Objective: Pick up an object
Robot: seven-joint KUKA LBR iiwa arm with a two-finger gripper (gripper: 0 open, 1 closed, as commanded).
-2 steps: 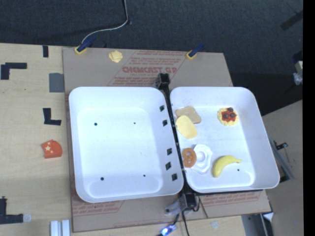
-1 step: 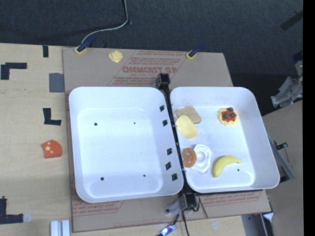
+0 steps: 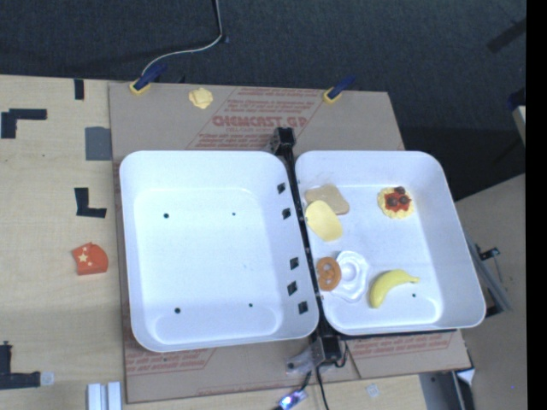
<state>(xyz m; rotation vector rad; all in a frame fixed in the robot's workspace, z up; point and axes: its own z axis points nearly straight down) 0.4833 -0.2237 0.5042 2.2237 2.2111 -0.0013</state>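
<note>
Plainly, the right bin (image 3: 451, 229) holds every likely target, so the pick is best judged from there. The banana (image 3: 394, 286) looks the soundest choice: it is the longest piece in that bin, and it lies flat on the bin's floor toward its near edge, with bare white on most sides. A good grasp would probably come straight down over its thick middle, closing across the curve rather than along it, and would keep off the white piece (image 3: 351, 273) just beside its stem end. The banana is yellow, smooth and gently bent, likely a light toy that could skid if nudged off-centre. Whether the fingers are spread or pressed together cannot be told. The small tart (image 3: 395, 202), near the bin's far edge, stands well apart as a fallback.
</note>
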